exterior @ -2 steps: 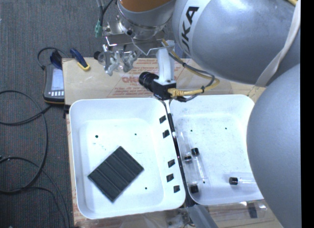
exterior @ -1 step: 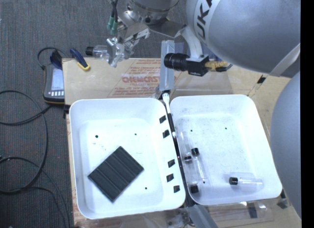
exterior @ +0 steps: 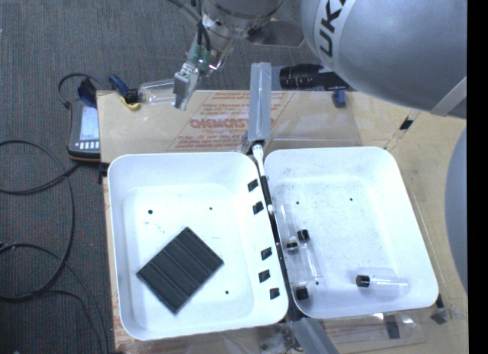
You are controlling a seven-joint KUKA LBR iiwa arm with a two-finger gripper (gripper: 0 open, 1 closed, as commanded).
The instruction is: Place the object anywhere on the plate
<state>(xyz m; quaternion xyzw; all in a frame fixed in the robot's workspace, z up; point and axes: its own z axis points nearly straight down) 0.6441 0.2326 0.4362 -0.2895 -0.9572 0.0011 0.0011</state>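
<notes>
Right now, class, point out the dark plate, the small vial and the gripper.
Plate (exterior: 181, 268), camera view, middle of its ridged top.
Vial (exterior: 381, 280), camera view, its clear body.
Gripper (exterior: 183, 89), camera view, its tip above the bench.

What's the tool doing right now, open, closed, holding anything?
Tool: cannot be told; it sits above the bench behind the left bin.

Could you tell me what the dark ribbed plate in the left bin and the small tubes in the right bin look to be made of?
The dark ribbed plate looks like matte dark-grey plastic or rubber: no glare, with moulded parallel grooves. The small tubes appear to be clear plastic or glass with black caps, since the white bin shows through their bodies. The look alone cannot settle which.
</notes>
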